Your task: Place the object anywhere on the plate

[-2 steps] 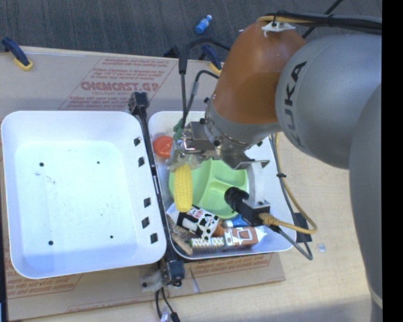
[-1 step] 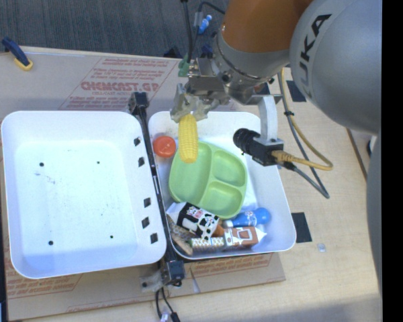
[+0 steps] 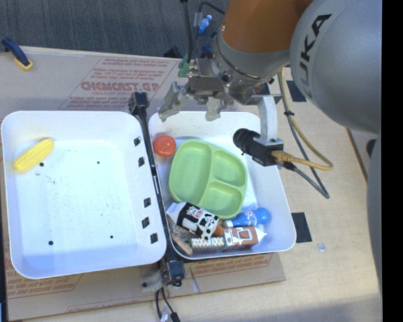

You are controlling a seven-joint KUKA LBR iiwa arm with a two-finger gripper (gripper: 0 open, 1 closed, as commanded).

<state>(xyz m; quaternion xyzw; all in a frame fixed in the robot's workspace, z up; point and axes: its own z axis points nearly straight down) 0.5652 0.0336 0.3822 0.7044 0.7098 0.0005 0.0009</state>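
Note:
A green divided plate (image 3: 208, 175) lies tilted in the right bin (image 3: 279, 206), resting on other items. My gripper (image 3: 190, 111) hovers over the bin's far edge, just beyond the plate. It is open, its two fingers spread wide with nothing between them. A small orange round object (image 3: 164, 145) sits at the plate's upper left, below the left fingertip (image 3: 166, 110). A yellow corn cob (image 3: 33, 154) lies at the far left of the left bin (image 3: 74, 247).
Several small items crowd the right bin's near edge: a black-and-white cow-patterned toy (image 3: 199, 221), a blue ball (image 3: 254, 217) and a small carton (image 3: 240, 236). A black camera unit (image 3: 254, 146) with a yellow cable hangs off the arm over the bin's right side.

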